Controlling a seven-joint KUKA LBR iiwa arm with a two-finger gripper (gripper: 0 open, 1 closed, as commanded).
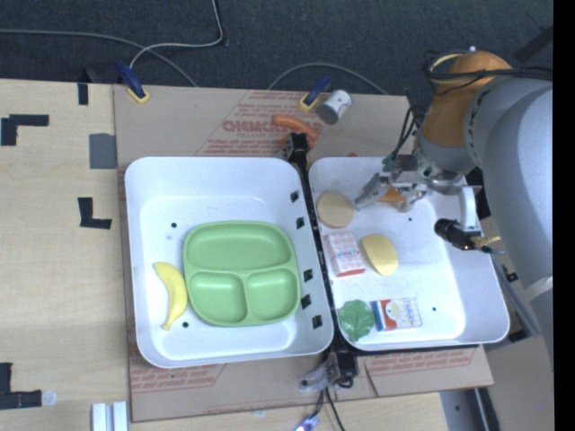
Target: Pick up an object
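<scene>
Wooden bench (54,241) under a cardboard sheet (225,124) bearing left bin (153,182) and right bin (467,317) side by side, touching.

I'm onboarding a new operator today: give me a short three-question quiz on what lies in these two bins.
1. True or false: the banana lies in the same bin as the green divided plate.
2. Which item lies nearest the gripper? A) tan round cookie B) green leafy item C) yellow oval
3. Fill in: the plate has ___ compartments.

Key: 1 true; 2 A; 3 three.
</scene>
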